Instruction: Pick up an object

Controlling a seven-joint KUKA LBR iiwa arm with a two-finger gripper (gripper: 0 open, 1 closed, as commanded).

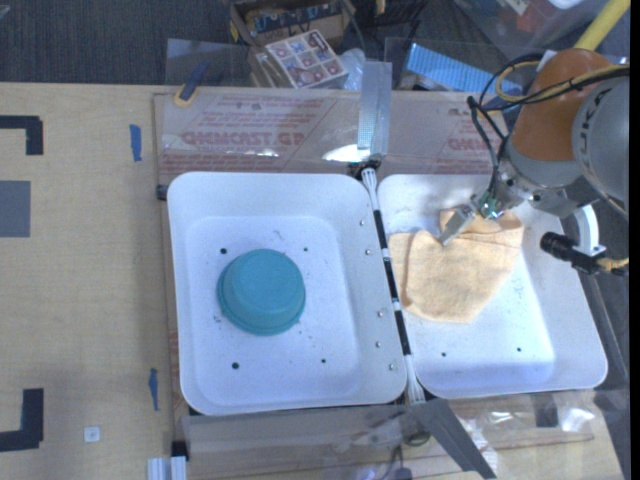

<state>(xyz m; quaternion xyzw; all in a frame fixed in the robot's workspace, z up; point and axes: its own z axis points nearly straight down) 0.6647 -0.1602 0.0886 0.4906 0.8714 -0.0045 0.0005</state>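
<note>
Over the right bin (560, 363), the gripper (452, 225) reached down at the far edge of a tan cloth (455, 273), its tip touching or just above the fabric; whether its fingers were apart or together could not be told. Behind it the grey arm (590, 143), with its orange band (550, 108), slanted in from the right and bent downward at the wrist. That cloth lay crumpled flat in the bin's far-left part, stretching from the gripper toward the near side. Well apart, in the left bin (200, 208), a teal bowl (262, 290) sat upside down near the middle. Both bins rested side by side on the wooden worktop (80, 268).
</note>
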